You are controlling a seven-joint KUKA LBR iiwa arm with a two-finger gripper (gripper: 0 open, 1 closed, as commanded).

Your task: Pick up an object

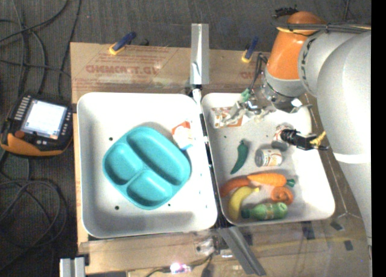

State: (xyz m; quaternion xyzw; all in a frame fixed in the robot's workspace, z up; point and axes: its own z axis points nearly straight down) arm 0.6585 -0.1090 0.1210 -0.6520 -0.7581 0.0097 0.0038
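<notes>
Setting: dark carpeted floor (pixel 120 4) strewn with cables; a counter topped by a cardboard sheet (pixel 139 67) carries two white bins side by side.
Hand: the hand (pixel 250 105) sits low at the far end of the right bin (pixel 313 194), under the arm's orange band (pixel 288 52).
Hand state: cannot tell how far open it is; nothing is visibly held.
Likely target: small white-and-red patterned packet (pixel 226 116), lying flat in that bin's far corner, just beside the hand and near the dividing wall.
Handling (judged): light, thin, probably soft or crinkly; may slide on the smooth bin floor. Best taken across its short width, from above, clear of the wall.
Next outward: green chilli (pixel 239 156) and a small can (pixel 268 158), near each other mid-bin.
Near end of right bin: carrot (pixel 265 179), banana (pixel 241 197), an orange rounded piece (pixel 282 195) and a green gherkin-like piece (pixel 265 210), crowded together and touching. These look like stiff toy food, easier to pinch but harder to single out.
Left bin: the left bin (pixel 96 209) holds a teal divided plate (pixel 146 166); a small orange, white and blue item (pixel 183 134) lies at its far rim.
Writing: red block print on the cardboard, too blurred to read with confidence; the can's label is illegible.
Periphery: a teach pendant (pixel 39 124) with a lit screen on the floor; two blue-and-yellow clamps (pixel 122 42) on the cardboard's far edge.
</notes>
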